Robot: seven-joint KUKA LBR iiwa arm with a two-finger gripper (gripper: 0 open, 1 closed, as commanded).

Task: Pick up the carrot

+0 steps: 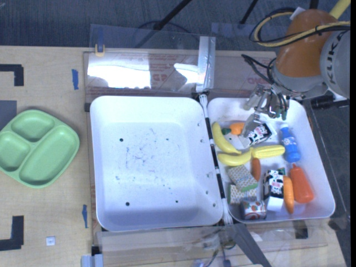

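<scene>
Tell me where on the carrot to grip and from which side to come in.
Judging by its pose, grip the carrot across its middle, coming straight down from above. It lies flat and lengthwise near the right bin's front, with the black-and-white carton tight on its left and the orange bottle close on its right, so the gaps for the fingers look narrow.

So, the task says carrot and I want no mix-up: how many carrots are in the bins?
2, both in the right bin: carrot one below the bananas, carrot two beside the orange bottle. More may be hidden.
</scene>
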